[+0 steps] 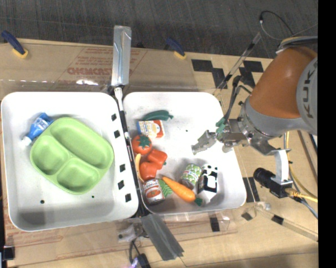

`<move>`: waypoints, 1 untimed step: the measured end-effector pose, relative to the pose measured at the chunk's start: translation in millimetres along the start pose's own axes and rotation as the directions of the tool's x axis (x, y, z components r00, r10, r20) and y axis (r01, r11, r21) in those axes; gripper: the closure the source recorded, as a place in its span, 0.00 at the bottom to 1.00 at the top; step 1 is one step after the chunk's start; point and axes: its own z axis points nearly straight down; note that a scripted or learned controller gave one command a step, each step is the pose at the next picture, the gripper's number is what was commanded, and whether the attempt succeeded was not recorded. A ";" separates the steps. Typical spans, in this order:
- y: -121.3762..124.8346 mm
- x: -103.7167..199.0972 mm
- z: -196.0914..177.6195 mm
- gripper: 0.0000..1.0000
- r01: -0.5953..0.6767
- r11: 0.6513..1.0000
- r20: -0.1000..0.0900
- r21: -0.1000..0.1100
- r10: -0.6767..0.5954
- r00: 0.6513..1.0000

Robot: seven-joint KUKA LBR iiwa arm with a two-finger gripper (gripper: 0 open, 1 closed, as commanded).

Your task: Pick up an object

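My gripper [211, 140] hangs over the right side of the right bin [185, 102], open, with nothing between its fingers. Below it lie a green-and-white can [191, 176] and a black-and-white toy [210, 181]. An orange carrot [179, 188] and a red-labelled can [152, 190] rest at the bin's front. Along the left wall sit a red pepper [152, 159], a tomato [142, 144], an orange-and-white carton [151, 128] and a dark green vegetable [157, 115].
The left bin [23, 205] holds a green divided plate [72, 154] with a blue bottle [38, 126] tucked at its upper left. A metal divider [121, 54] runs between the bins. The arm's body [282, 94] and cables stand right of the right bin.
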 end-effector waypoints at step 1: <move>-18.0 33.9 123.0 0.00 0.012 1.000 0.002 -0.013 -0.012 1.000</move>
